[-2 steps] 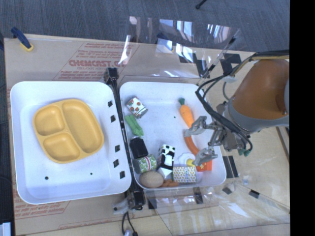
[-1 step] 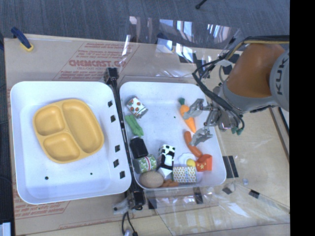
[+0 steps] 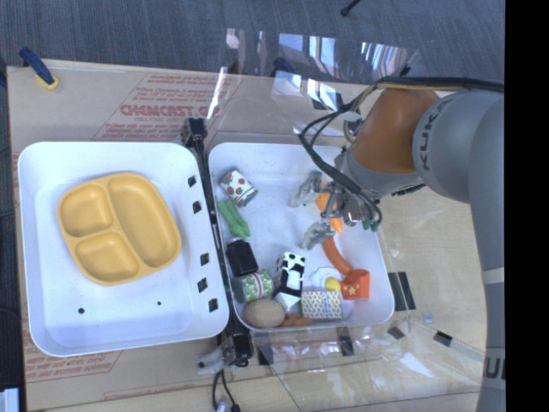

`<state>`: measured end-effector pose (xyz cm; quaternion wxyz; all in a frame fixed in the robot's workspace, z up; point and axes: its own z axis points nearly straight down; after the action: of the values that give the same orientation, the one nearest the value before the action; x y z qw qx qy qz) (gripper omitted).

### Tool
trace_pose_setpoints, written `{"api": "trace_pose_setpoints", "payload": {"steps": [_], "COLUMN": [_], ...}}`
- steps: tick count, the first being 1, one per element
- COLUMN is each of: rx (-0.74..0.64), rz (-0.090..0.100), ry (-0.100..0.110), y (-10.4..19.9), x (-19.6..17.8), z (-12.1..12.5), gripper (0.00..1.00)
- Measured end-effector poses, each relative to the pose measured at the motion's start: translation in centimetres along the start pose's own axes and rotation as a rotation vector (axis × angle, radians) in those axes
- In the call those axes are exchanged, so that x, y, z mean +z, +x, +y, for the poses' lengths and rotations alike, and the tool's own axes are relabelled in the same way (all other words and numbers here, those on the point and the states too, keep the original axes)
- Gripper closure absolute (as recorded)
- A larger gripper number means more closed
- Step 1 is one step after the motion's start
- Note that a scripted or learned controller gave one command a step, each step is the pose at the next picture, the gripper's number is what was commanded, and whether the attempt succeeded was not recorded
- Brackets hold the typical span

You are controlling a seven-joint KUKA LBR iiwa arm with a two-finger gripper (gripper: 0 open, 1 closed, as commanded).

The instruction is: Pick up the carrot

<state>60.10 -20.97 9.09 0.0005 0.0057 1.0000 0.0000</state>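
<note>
The carrot is a slim orange piece lying at a slant near the right wall of the right bin, with its lower end by a red block. My gripper hangs over the bin just up and left of the carrot's upper end. Its two grey fingers are spread apart, so it is open, and I see nothing between them. The lower fingertip sits close beside the carrot's upper tip. The orange-banded wrist reaches in from the right.
The right bin also holds a spotted white cup, a green pod, a black block, a cow-patterned toy, a beige egg and a patterned box. The left bin holds a yellow divided plate.
</note>
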Motion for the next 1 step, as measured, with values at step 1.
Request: {"api": "trace_pose_setpoints", "payload": {"steps": [1], "rx": [-0.010], "rz": [-0.007], "ry": [0.003], "y": [-0.31], "x": [-1.31], "z": [0.20], "gripper": [1.00]}}
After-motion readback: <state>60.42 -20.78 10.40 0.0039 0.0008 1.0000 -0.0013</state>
